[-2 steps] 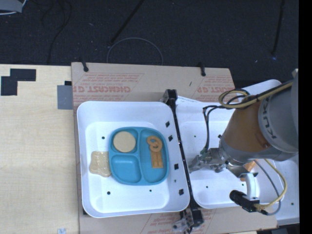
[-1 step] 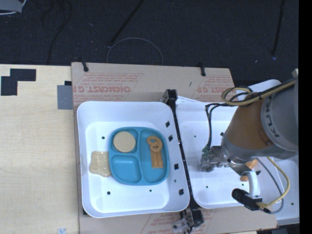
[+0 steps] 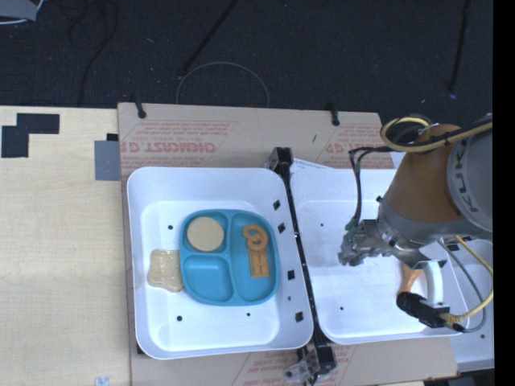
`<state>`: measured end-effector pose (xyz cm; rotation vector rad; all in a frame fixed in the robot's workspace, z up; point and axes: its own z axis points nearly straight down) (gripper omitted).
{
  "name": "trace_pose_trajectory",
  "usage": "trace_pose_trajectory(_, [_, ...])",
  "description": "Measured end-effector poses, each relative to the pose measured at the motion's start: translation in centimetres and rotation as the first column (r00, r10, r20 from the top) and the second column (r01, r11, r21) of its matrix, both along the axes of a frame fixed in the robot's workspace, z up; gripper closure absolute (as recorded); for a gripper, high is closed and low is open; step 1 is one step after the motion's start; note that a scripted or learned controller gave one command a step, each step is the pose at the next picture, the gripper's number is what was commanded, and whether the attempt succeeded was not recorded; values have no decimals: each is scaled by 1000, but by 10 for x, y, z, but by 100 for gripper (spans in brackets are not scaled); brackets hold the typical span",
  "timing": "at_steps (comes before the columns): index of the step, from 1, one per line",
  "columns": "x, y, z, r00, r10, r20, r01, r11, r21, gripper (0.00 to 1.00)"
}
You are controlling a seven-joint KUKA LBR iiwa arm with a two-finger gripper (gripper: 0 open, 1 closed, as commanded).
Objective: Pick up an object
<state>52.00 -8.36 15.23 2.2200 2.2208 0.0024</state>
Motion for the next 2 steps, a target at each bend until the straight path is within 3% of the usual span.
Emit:
trace_pose_trajectory(1, [2, -3, 63, 1000, 0, 2, 0, 1000, 0, 100])
trace_pose_trajectory(2, [2, -4, 94, 1000, 0, -1, 0, 1000, 0, 100])
